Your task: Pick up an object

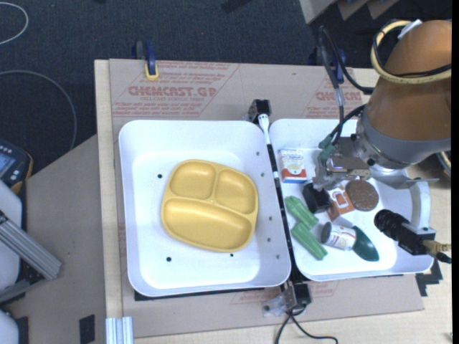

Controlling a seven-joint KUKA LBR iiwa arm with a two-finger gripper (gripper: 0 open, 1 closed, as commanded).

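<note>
My gripper [338, 169] hangs over the middle of the right bin [301, 131], under the grey and orange arm. Several objects lie below and beside it. A small white and red box [292, 165] sits to its left. A black object [313, 196] lies just below it, beside a small orange and brown piece [339, 202] and a brown round disc [361, 195]. Nearer the front lie a green pod-shaped toy [304, 226], a white tube with a red band [338, 238] and a dark green spoon-like piece [365, 245]. I see nothing held in the gripper.
The left bin [136, 192] holds a yellow divided plate [209, 205] at its middle. The divider between the bins [276, 185] runs close to the box and the green toy. The arm's bulk covers the right bin's far right corner.
</note>
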